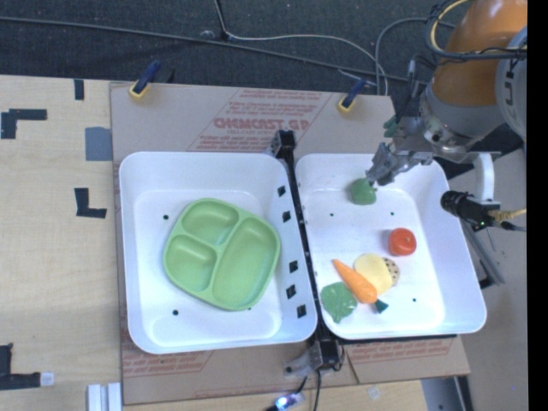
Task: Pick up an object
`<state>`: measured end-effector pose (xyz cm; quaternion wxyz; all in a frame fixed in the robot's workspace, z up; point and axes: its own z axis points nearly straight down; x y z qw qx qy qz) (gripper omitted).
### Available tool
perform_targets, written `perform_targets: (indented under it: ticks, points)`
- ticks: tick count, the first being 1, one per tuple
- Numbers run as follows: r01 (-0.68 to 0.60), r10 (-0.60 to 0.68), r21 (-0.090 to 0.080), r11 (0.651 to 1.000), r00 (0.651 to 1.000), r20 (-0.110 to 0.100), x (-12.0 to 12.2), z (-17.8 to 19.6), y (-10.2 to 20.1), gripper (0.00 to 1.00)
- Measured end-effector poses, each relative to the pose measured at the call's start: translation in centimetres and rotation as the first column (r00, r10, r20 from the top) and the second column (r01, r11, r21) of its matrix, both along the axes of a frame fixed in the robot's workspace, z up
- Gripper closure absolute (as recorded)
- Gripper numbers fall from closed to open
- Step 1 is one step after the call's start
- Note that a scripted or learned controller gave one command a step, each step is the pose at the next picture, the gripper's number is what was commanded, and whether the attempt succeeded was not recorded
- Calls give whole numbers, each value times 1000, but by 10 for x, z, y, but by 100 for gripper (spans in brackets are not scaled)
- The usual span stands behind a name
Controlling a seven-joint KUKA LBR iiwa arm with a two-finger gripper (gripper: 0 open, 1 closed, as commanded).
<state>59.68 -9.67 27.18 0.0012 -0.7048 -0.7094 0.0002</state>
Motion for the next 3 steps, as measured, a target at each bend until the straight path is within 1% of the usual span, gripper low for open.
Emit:
perform_targets:
  ticks: [2, 3]
  points:
    - [1, -1, 0, 1000, 1000, -2, -21, -31, 100, 100]
    - [-1, 1, 1, 1000, 1000, -1, -39, -27, 157, 100]
